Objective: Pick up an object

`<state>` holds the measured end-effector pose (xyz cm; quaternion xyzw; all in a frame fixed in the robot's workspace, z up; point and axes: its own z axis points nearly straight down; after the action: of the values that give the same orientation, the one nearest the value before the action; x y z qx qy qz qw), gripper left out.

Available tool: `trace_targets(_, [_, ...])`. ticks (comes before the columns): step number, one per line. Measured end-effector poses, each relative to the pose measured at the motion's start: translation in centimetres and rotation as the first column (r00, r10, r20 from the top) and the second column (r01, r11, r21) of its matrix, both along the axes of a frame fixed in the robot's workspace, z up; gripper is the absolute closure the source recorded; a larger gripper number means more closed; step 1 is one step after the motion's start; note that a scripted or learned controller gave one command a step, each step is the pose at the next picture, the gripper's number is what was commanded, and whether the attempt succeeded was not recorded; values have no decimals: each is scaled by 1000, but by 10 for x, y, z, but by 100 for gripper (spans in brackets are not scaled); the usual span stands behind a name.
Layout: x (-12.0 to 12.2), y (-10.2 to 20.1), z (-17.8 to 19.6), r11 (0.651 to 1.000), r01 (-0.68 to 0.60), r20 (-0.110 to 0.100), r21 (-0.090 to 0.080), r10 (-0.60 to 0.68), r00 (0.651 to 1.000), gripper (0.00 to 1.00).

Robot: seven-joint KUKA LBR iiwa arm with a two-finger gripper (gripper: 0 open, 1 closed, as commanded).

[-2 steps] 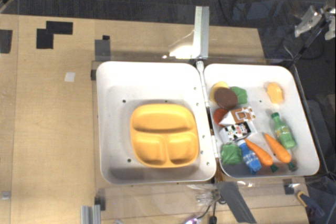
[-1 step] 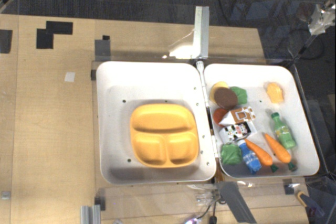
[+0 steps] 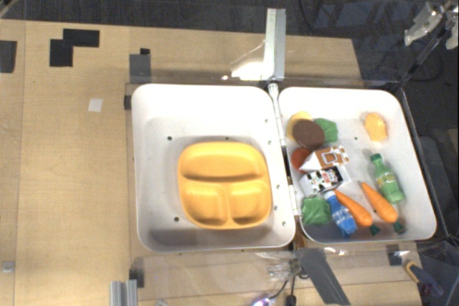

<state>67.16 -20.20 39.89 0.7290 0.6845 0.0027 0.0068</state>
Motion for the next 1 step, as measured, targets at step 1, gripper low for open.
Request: trace_targets(1, [1, 2, 13, 1000, -8, 7, -4, 8, 1000, 100])
